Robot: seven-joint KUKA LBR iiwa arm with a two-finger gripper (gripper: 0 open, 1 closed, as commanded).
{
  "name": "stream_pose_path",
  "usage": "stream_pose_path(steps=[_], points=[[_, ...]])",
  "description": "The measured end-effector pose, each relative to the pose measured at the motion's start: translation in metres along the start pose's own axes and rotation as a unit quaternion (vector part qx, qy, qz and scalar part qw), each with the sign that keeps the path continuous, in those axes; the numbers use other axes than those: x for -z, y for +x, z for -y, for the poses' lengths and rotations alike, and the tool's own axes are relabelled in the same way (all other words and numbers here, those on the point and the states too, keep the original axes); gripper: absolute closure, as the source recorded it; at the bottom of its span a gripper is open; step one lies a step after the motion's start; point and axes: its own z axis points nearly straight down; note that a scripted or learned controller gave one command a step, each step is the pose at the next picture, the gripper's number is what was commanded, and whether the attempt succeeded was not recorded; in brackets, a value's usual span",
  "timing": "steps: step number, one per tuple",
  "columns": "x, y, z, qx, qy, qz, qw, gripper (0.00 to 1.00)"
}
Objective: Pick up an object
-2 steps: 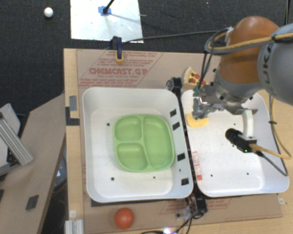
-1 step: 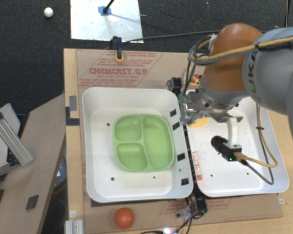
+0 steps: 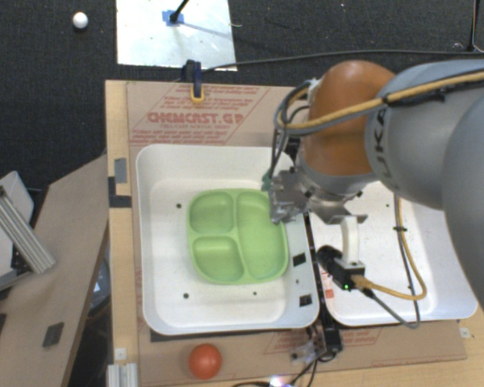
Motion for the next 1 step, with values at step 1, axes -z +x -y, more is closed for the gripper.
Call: stream_pose_path(steps=[1], points=[[0.0008, -0.0033, -0.0012, -0.003, -0.001, 0.001, 1.0, 0.0]])
